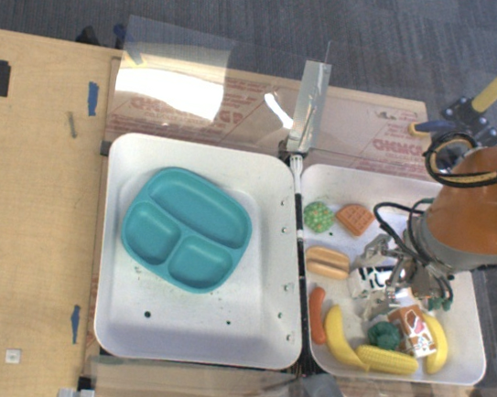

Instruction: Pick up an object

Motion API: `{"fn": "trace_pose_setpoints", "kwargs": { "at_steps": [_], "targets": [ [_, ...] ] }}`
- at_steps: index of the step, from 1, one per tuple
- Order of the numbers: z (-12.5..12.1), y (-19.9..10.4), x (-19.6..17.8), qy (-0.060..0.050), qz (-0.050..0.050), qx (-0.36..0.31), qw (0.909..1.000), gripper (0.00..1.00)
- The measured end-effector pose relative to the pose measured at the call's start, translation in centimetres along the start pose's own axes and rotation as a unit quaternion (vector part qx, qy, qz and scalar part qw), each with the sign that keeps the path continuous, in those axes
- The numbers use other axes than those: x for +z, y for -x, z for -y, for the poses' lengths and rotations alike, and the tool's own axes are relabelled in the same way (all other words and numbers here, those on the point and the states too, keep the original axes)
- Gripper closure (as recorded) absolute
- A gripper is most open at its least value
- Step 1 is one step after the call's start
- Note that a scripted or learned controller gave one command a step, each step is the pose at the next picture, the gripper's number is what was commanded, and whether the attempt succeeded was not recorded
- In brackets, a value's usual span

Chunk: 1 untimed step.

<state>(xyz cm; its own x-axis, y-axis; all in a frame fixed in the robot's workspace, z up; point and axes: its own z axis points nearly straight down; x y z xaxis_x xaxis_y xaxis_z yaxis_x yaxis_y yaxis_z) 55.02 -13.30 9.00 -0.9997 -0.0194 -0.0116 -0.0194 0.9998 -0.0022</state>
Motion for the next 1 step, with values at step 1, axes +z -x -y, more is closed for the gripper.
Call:
{"fn": "trace_pose_setpoints", "kwargs": {
  "at_steps": [1],
  "targets": [
    [3.20,-6.06,-0.03,0.000,0.002,0.016,0.9999,0.00]
  ]
}}
